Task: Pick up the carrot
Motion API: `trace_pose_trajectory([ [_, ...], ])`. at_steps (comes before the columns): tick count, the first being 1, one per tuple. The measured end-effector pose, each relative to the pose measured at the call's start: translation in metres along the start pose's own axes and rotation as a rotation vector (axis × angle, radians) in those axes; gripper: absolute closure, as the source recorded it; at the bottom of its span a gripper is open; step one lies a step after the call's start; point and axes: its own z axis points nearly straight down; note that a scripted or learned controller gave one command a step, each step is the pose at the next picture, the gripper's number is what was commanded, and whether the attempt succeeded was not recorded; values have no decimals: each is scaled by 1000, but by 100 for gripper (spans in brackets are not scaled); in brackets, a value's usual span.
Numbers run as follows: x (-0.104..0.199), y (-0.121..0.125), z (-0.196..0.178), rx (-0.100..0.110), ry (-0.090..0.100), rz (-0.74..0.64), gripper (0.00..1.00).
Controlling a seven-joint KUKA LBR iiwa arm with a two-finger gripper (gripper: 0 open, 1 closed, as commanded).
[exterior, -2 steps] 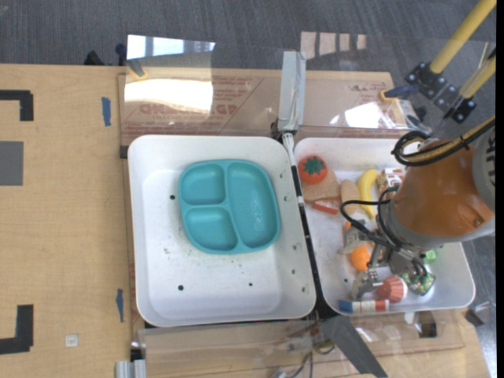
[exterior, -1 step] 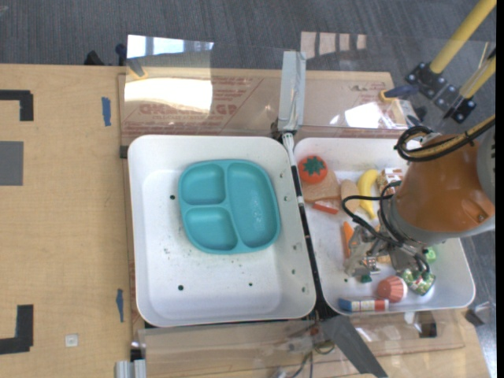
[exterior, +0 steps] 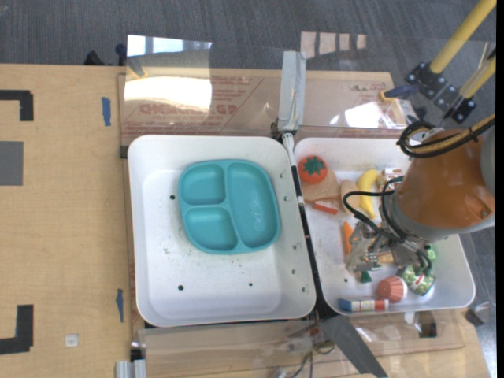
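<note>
My bench carries two white bins side by side. The left bin holds a teal plate with three compartments, lying near the bin's middle. The right bin is crowded with small things. My arm reaches in over it from the right, the orange band sitting above the bin's right half. My gripper hangs low over the middle of that bin, amid the clutter; whether it is wide, narrow or holding anything I cannot tell.

A banana lies just left of my wrist. A strawberry sits in the bin's far left corner, on a tan block. A marker lies along the near edge, with a small red ball just above it. The carrot is a thin orange piece just left of my gripper, apart from the left wall; I cannot tell if it touches my gripper.
</note>
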Motion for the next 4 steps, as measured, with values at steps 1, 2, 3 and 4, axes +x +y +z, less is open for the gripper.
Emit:
trace_pose_trajectory([
  [1, -1, 87, -130, -6, 24, 67, 100],
  [2, -17, -9, -238, -4, 26, -138, 100],
  [3, -17, -8, -236, -6, 30, -140, 0],
  [4, -26, 5, -81, -11, 45, -124, 0],
])
